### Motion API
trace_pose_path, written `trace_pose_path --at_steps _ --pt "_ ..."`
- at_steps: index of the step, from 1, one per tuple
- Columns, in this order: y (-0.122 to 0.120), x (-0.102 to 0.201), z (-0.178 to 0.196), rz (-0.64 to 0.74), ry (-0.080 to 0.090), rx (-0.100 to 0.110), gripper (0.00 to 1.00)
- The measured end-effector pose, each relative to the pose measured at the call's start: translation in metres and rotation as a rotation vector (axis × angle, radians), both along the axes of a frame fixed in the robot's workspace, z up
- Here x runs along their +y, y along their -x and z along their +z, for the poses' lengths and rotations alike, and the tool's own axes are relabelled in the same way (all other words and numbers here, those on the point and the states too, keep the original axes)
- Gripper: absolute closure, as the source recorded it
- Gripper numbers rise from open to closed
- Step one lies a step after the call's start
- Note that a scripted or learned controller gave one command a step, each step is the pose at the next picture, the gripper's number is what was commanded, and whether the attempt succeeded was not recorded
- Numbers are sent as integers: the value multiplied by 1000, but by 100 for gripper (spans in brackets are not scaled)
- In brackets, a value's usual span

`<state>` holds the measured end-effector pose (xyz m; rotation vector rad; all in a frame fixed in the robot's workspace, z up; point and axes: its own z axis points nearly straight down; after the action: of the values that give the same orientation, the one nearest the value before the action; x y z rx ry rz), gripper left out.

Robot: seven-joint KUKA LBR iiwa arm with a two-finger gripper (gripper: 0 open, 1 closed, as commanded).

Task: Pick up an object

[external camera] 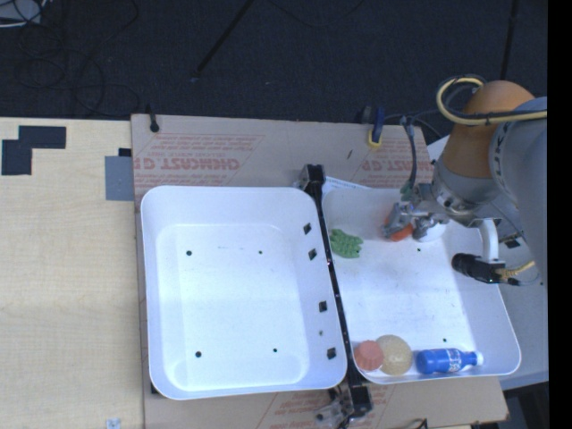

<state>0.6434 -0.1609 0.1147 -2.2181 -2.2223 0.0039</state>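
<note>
Left of the gripper [404, 224], lying apart: green crumpled object [346, 242], small, soft-looking. Far below, along the near wall of the right bin [500, 315]: red ball [368, 356] touching pale ball [394, 354], then blue bottle [447, 361] on its side. At the gripper, something orange, blurred; open or closed, cannot tell.

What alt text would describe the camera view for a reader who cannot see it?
A grey robot arm reaches from the right, its gripper low over the right white bin near something orange. That bin also holds a green object, a red ball, a tan ball and a blue bottle.
</note>
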Motion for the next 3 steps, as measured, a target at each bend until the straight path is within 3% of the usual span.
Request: trace_pose_path --at_steps 1,2,3 --pt "44 78 -28 2 -4 3 100" --pt "43 75 -27 -1 -1 0 0" --pt "-3 23 29 -3 2 -8 0"
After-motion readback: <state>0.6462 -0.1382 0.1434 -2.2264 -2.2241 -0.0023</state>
